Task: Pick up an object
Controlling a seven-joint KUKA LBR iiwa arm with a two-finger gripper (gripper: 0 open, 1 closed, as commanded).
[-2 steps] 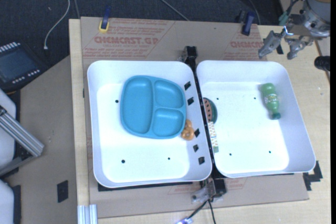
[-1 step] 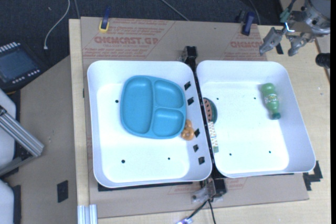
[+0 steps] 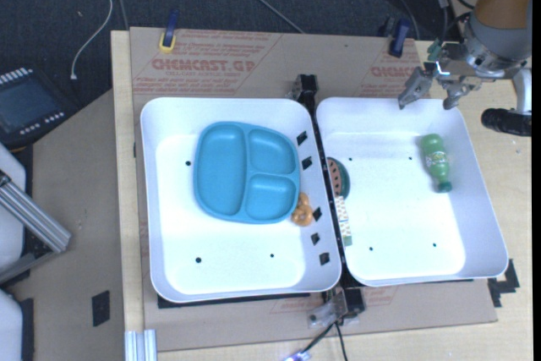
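Camera view: looks down at a slant on two white bins side by side on a board.
Claw: hangs over the far edge of the right bin, its two fingers spread apart with nothing between them.
Arm: grey with an orange band, rising behind the claw toward the upper right corner.
Green bottle: lies on its side on the right bin's floor, nearer the camera than the claw and just right of it, apart from the fingers.
Left bin: well to the claw's left.
Blue divided plate: rests in the left bin, far left of the claw.
Small orange-brown item: touches the plate's near right corner, beside the wall between the bins.
Round dark item: sits against the right bin's left wall, left of the claw and nearer the camera; too small to identify.
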